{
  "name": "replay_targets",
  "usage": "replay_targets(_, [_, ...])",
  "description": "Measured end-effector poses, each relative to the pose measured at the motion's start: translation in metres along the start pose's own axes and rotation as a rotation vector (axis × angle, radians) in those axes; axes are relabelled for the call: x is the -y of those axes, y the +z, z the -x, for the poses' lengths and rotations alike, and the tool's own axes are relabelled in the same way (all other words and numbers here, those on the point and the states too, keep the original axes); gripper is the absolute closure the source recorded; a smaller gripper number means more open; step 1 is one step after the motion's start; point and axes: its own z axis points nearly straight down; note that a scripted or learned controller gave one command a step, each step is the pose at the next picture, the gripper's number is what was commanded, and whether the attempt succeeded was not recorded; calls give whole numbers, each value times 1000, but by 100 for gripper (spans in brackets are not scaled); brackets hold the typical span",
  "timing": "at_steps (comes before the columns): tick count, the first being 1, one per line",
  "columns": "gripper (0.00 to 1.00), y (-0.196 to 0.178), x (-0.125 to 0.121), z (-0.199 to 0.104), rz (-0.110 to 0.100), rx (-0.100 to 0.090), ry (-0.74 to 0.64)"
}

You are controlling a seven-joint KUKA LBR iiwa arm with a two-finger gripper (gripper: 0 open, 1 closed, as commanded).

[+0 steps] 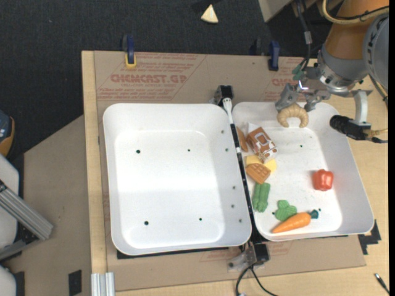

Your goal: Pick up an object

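The tan croissant-shaped piece [292, 116] lies at the upper edge of the right bin [353, 165], in the upper right of the frame. The end effector [300, 102] hangs directly over it, so close that their outlines run together. Whether it is released or clenched I cannot tell from here, nor whether it touches the piece at all. The arm [358, 17] above it is cut off by the top and right edges of the frame.

The croissant sits near the bin's top rim, with bare white floor below it and to its right, down to the red pepper [323, 179] near the right wall. Everything else crowds the bin's left side, against the wall shared with the left bin [108, 165]. A brown and white block [260, 142] lies lower left of the croissant, with a yellow-orange waffle-like piece [259, 170] touching it below (where one ends and the other begins is hard to make out). Next comes a green pickle [261, 196]. At the bottom rim a small green sprig [284, 210] lies against a carrot [292, 222].

Both bins rest on a brown board [179, 73] on the worktop, held at its top edge by two blue clamps [129, 43]. A pale wedge [210, 14] lies on the dark floor beyond.
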Motion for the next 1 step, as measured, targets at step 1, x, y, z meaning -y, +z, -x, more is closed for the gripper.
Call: replay_targets(1, [100, -17, 25, -56, -11, -4, -1])
